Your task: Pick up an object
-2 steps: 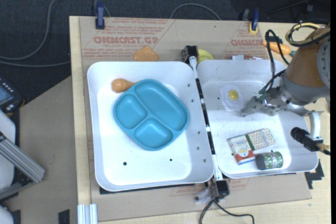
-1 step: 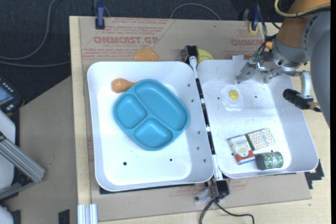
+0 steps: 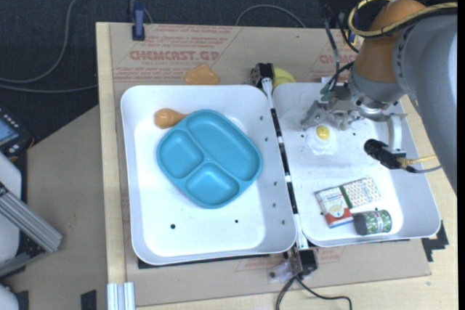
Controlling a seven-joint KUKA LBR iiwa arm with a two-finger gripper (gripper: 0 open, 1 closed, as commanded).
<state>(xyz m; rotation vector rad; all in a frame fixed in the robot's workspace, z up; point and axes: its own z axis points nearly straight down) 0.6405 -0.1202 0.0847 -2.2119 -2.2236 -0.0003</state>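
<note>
Fried-egg toy (image 3: 322, 136), white with a yellow yolk, lies in the upper part of the right bin (image 3: 418, 210), in the right half of the frame, and it looks like the object the arm is going for, since the pincer (image 3: 330, 115) hangs just above and touching or nearly touching its upper edge. The arm (image 3: 414, 47) comes in from the upper right, its orange band bent over the bin so that the wrist points down at the toy; that steep pose suits a top-down grab of something flat. Whether the pincer is spread or pressed together I cannot tell, as the metal parts blur into one another, and nothing shows the toy being pinched. Lower in the same bin, well apart from the egg, a small printed box (image 3: 347, 201) and a dark green-labelled can (image 3: 373, 221) lie side by side near the bottom right rim, out of the arm's way. The left bin (image 3: 145, 229) holds a blue divided plate (image 3: 208, 157) in the middle and an orange drumstick-like toy (image 3: 168, 117) just beside its upper left edge. On the table (image 3: 109, 156) behind the bins rest an orange lump (image 3: 201, 74) and a yellow piece (image 3: 280, 76), outside either bin and probably not in play.
</note>
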